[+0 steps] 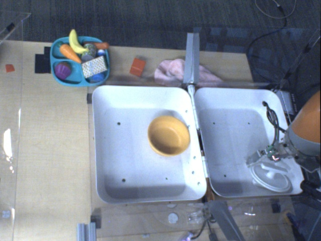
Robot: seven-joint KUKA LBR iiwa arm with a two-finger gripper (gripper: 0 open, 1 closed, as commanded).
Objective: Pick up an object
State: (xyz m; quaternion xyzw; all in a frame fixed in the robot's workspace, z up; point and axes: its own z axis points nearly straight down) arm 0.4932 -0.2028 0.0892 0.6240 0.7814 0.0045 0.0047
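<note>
- Arm (307, 127) enters from the right, wrist low over the right bin (225, 134).
- Gripper (263, 157): finger state cannot be determined.
- Yellow bowl (169, 135) sits well left of the gripper, in the left bin (115, 144).

A yellow bowl (169, 135) is seen upright, mouth up, in the left bin (108, 149), toward its right side, near the divider between the bins.
</note>
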